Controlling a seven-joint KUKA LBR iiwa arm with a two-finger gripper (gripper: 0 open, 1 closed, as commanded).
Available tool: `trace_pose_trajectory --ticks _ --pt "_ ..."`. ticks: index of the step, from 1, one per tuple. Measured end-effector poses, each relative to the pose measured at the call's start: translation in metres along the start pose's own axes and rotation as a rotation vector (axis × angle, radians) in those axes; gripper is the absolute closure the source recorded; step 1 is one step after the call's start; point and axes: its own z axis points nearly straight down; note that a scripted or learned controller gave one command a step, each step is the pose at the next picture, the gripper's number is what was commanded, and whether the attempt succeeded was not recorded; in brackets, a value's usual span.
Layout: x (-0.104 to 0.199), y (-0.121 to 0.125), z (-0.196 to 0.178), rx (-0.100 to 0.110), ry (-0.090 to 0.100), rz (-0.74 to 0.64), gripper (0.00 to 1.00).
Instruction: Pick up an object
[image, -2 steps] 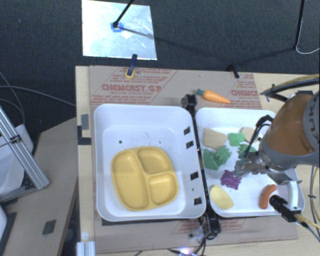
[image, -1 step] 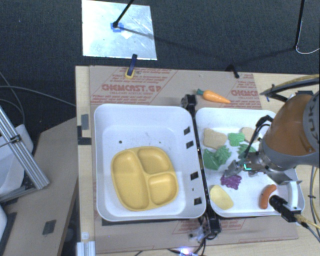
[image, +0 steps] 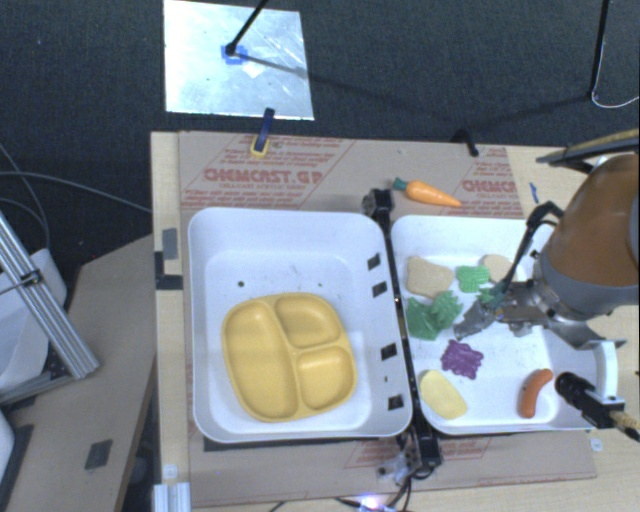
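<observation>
The right bin (image: 500, 415) holds toy food: a tan bread slice (image: 428, 277), a light green piece (image: 472, 276), a dark green leafy piece (image: 430, 318), purple grapes (image: 462, 358), a yellow lemon-like piece (image: 442, 393), an orange sausage (image: 531, 392) and a beige piece (image: 495, 267). My gripper (image: 478, 318) hangs low over the bin's middle, between the leafy piece and the grapes, its dark fingers pointing left. Nothing shows between them.
The left bin (image: 210, 250) carries a yellow divided tray (image: 288, 355). A toy carrot (image: 427, 193) lies on the bench behind the bins. The arm's grey body and orange band (image: 600, 240) cover the right bin's right side.
</observation>
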Motion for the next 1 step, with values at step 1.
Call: trace_pose_trajectory --ticks 1 --pt "-0.0342 -0.003 0.0707 0.01 0.0 0.008 0.0"
